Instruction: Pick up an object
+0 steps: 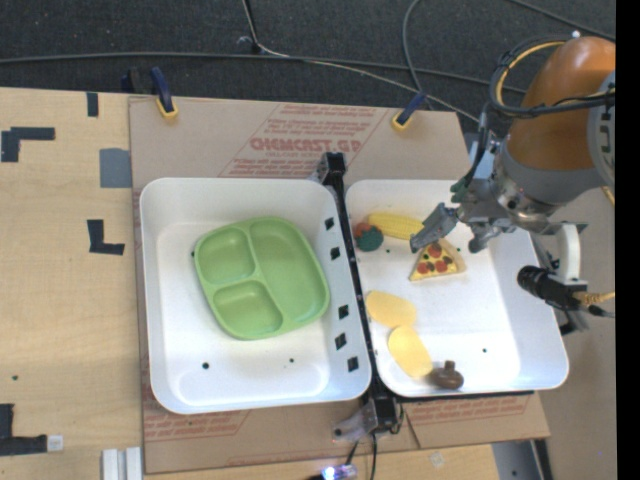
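Overhead, jaws (455,230) above pizza slice (438,262) in right bin (520,348), seemingly spread, gripping nothing, 3-compartment green tray (262,278) left.

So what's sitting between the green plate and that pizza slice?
In the camera view, the black divider where the two bins meet lies between the green plate and the pizza slice; the rest is bare white bin floor.

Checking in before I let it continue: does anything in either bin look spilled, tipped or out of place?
Nothing stands out. The green divided plate lies flat in the left bin; the toy foods, including the pizza slice, sit loose in the right bin.
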`<action>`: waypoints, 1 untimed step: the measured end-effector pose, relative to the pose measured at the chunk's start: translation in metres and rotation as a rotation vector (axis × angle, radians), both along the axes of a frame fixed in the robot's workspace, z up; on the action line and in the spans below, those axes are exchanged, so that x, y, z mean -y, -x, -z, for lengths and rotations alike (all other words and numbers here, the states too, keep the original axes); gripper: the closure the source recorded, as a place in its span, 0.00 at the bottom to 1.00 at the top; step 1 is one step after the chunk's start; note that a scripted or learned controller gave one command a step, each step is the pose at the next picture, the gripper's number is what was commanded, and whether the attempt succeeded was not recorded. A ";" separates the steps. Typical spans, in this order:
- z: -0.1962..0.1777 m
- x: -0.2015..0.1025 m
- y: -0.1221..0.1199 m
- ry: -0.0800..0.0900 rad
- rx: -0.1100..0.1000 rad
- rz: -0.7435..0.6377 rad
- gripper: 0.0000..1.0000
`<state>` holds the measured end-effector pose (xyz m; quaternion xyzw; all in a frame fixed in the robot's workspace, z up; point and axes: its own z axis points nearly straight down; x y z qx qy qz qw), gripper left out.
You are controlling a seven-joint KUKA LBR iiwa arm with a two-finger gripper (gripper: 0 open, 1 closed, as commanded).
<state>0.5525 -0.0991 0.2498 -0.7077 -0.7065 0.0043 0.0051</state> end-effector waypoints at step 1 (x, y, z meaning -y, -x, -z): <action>-0.006 0.000 -0.002 0.001 0.011 -0.003 0.00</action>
